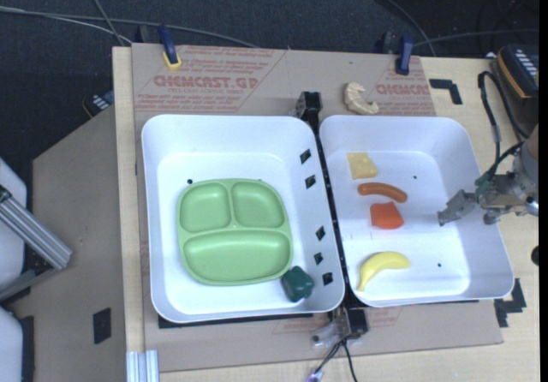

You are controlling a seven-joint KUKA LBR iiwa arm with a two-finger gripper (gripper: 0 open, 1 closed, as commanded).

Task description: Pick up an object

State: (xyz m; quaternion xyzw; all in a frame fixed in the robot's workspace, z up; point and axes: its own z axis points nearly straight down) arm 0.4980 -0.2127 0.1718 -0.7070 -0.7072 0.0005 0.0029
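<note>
Dark green block [297, 283] beside green divided plate [235, 230]; right of plate: banana [381, 266], orange block [386, 216], sausage [382, 192]. Gripper [454, 211] state indiscernible, nothing visibly held.

Red print "CHEMCAST GP" on brown protective sheet [205, 76] behind bins; repeated partly at right, smaller lines illegible.

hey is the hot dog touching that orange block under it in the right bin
Apart. The camera view shows a thin strip of white bin floor between the hot dog and the orange block just below it.
</note>
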